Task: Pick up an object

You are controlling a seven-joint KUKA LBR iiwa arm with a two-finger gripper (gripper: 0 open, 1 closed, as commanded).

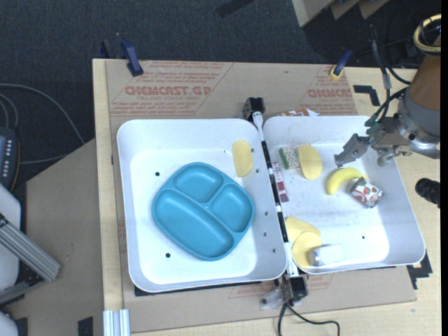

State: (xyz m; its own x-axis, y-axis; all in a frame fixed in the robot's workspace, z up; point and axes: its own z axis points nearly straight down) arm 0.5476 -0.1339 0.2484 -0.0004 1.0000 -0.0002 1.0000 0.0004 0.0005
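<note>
- Two white bins sit side by side on a cardboard-covered bench: left bin, right bin.
- Left bin: a blue sectioned tray lies near the middle; a pale yellow piece leans against the upper right wall.
- Right bin, upper left: a small green-labelled packet lies just beside a yellow oval piece.
- Right bin, centre: a yellow banana-shaped object lies touching or just beside a small crumpled red-and-white wrapper.
- Right bin, lower left corner: two yellow rounded pieces overlap, with a whitish item against them; its nature cannot be told.
- The arm enters from the right; the gripper hangs over the upper part of the right bin, just above the banana-shaped object in the picture.
- Tool state: nothing is seen between the fingers; how far they stand apart cannot be told at this angle.
- No object is seen lifted; every item noted rests on a bin floor or wall.
</note>
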